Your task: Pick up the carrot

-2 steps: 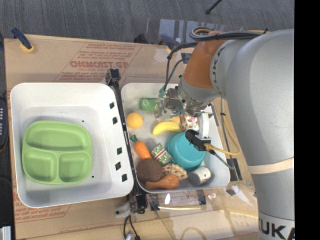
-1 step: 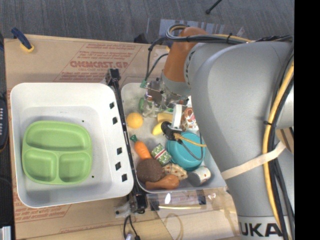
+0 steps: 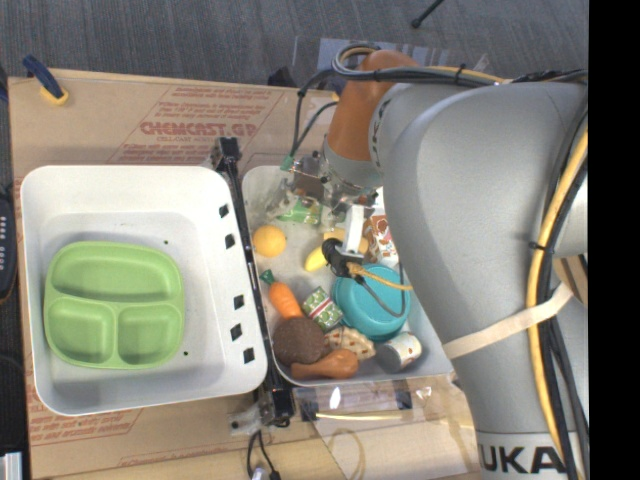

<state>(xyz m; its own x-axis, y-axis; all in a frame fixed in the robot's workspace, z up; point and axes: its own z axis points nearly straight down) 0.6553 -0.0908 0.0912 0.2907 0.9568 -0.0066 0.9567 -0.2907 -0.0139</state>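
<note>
The carrot (image 3: 284,299) is small and orange and lies in the right bin (image 3: 262,190) near its left wall, pointing up-left. It rests among other toy foods with nothing gripping it. My gripper (image 3: 322,196) hangs low over the far end of that bin, below the orange wrist band, above and to the right of the carrot and well apart from it. The big grey arm hides the bin's right side.
Around the carrot lie a yellow ball (image 3: 268,240), a yellow piece (image 3: 316,259), a teal bowl (image 3: 372,305), a green-white packet (image 3: 322,308), a brown round thing (image 3: 300,340) and a drumstick (image 3: 326,366). A green divided plate (image 3: 113,303) sits in the left bin (image 3: 40,193).
</note>
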